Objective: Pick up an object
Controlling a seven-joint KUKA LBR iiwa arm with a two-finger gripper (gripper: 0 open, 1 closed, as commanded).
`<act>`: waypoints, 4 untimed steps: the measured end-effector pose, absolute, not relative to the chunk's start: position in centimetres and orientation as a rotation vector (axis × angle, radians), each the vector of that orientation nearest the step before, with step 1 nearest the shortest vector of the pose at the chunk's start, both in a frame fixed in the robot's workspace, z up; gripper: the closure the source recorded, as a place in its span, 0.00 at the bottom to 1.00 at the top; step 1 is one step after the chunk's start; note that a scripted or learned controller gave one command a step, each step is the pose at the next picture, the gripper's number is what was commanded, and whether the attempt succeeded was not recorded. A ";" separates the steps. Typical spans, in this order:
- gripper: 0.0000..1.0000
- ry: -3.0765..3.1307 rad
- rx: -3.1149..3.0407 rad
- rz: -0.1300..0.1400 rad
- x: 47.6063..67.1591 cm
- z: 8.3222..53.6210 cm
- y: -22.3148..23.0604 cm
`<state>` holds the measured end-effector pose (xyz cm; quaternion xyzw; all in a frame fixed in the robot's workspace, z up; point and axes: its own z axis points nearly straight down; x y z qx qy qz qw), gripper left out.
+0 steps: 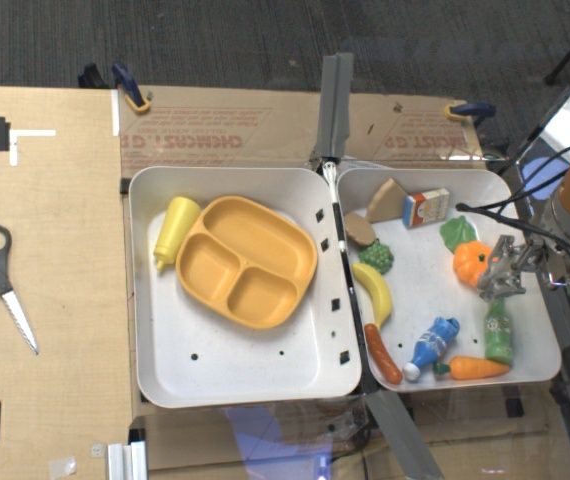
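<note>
Reaching in from the right, the arm's end effector (502,273) hangs low over the right bin (540,368), just beside an orange pumpkin-like toy (470,262) and directly above a green bottle (498,334). Its metal fingers point down toward the bin floor, but whether they are apart or closed cannot be told at this slant, and nothing is seen between them. Along the near edge of that bin lie a carrot (479,368), a blue and white bottle (433,344) and a red sausage (382,354), with a banana (374,290) just above the sausage by the left wall. Farther back sit a piece of broccoli (377,258), a brown round piece (359,230), a tan wedge (386,201), a small carton (426,208) and a green leaf (458,233) touching the pumpkin-like toy. The left bin (165,368) holds a yellow divided plate (245,260) with a yellow bottle (175,230) lying against its left side. On the wooden surface (55,268) to the left rest scissors (0,278).
</note>
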<state>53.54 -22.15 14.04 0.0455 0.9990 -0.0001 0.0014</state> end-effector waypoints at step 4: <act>1.00 3.104 0.447 -0.001 60.0 11.8 -16.8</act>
